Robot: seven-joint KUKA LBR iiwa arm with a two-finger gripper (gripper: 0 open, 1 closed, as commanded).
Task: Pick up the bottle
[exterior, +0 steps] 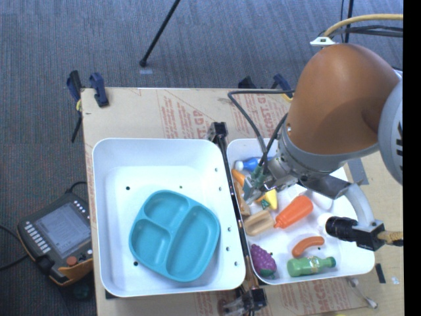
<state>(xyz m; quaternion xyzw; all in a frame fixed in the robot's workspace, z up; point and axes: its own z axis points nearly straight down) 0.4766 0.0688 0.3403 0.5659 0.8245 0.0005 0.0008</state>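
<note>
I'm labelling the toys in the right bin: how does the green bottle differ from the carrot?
The bottle is green with a lighter label band; the carrot is plain orange. The bottle lies near the bin's front edge, roughly level across the view; the carrot sits nearer the middle, slanting up to the right. The bottle lies apart from the arm; the carrot is right beside the end effector. Both lie on their sides.

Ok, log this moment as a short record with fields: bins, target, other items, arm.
left bin: white bin holding a blue divided plate
right bin: white bin with toy food
target: green bottle, lying on its side near the front edge
other items: carrot, sausage, grapes, bread roll
arm: gripper low over the right bin's back left part, apart from the bottle
</note>
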